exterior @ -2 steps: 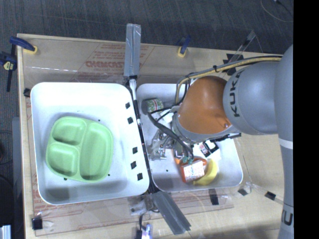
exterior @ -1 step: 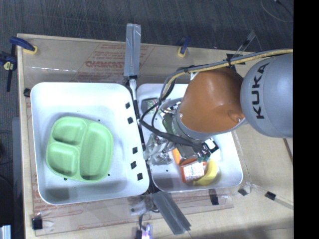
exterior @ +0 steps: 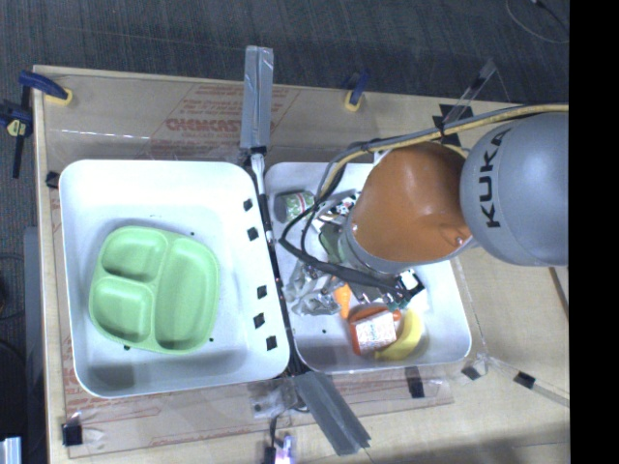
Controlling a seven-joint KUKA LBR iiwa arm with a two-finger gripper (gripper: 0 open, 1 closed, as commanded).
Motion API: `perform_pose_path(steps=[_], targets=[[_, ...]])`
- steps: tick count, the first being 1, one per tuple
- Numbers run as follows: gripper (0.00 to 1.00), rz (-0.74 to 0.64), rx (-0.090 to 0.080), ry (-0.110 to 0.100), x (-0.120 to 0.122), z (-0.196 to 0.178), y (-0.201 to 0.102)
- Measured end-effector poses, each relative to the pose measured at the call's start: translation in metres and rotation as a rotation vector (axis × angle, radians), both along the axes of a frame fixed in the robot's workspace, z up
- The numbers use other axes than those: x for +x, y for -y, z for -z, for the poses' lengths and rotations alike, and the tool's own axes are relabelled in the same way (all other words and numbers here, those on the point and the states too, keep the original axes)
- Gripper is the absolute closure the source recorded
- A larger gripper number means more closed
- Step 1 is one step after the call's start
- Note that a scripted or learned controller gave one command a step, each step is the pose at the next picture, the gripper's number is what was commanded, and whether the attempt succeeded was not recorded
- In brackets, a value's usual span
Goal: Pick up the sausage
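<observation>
Green divided plate (exterior: 155,289), white bins (exterior: 82,187), yellow banana (exterior: 410,337)

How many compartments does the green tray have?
3: the green tray in the left bin has two smaller compartments on its left and one larger on its right.

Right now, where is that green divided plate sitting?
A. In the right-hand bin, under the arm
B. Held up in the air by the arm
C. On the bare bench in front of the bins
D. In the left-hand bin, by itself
D: the green divided plate lies flat inside the left bin, while the arm reaches over the right bin among the clutter there.
</observation>
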State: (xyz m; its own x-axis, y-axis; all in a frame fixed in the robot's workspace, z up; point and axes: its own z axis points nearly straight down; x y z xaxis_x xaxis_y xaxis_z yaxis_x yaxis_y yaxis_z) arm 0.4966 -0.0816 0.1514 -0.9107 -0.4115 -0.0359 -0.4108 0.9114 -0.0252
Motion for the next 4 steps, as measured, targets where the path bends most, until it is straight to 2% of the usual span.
perform_pose_path(steps=[1, 2, 3, 4], targets=[[1.00, -0.020, 0.002, -0.035, 0.064, 0.018, 0.012], [1.00, -0.220, 0.004, -0.038, 0.065, -0.042, -0.065], [1.00, -0.396, 0.000, -0.045, 0.067, 0.006, 0.021], [1.00, -0.415, -0.001, -0.039, 0.055, -0.042, -0.022]])
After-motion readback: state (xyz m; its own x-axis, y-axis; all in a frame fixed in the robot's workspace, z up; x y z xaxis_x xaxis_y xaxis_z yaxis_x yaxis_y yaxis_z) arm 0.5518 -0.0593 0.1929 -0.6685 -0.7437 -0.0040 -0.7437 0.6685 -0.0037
